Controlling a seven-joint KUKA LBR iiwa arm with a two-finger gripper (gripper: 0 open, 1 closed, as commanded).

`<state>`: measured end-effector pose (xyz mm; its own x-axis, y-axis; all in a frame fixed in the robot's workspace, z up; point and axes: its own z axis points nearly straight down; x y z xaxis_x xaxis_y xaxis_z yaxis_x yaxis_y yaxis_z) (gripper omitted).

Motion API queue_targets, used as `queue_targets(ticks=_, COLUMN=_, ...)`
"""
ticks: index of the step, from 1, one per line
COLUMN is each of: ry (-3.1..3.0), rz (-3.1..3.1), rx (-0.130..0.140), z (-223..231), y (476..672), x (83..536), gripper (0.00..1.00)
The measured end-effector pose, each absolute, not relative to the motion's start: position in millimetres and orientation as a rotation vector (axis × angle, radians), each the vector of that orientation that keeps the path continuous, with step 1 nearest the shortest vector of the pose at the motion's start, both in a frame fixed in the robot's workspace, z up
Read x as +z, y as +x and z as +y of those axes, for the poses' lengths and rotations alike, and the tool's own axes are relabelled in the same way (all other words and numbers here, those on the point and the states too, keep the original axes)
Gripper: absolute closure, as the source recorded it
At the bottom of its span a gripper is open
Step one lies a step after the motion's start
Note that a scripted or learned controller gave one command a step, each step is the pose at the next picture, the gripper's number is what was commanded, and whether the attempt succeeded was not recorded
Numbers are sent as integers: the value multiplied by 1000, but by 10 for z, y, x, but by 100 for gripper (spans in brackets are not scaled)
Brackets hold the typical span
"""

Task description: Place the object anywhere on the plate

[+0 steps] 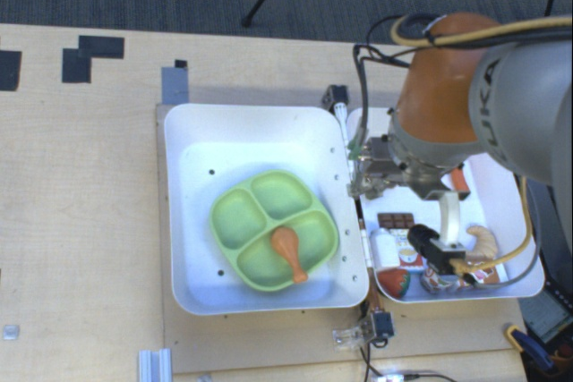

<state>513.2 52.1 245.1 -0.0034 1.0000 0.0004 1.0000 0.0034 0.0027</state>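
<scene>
On the wooden table (pixel 89 219), the green plate (pixel 273 230) in the left bin lies left of the end effector (pixel 387 176), whose grasp I cannot tell.

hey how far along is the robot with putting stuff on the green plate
Done: an orange drumstick-shaped toy already lies on the green divided plate in the left bin. In hand: the arm's gripper is over the right bin; I can't tell whether it holds anything. Left: several items, including a chocolate bar, sit in that right bin.
</scene>
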Motion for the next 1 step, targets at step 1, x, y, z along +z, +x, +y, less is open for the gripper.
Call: queue_targets(ticks=1, ry=2216, rz=2226, rx=2, z=524, y=5129, x=2447, gripper=0)
